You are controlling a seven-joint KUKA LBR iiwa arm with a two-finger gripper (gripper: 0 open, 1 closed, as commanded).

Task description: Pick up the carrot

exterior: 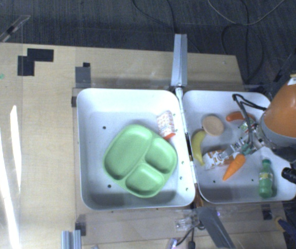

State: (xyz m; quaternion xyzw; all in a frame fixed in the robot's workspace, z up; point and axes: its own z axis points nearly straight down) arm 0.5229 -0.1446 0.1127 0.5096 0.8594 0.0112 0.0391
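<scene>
The orange carrot [233,167] lies at a slant on the floor of the right bin [210,188], its thick end up and to the right. My gripper [242,145] hangs just above that thick end, reaching in from the right below the orange wrist band [292,110]. The fingers are small and tangled with cables, and nothing shows whether they touch the carrot.
Beside the carrot lie a wrapped snack packet [215,158], a banana [197,145], a tan round lid [213,124], a small orange-red piece [235,116] and a green bottle [265,179]. The left bin [93,139] holds a green divided plate [140,160] and a small packet [165,124].
</scene>
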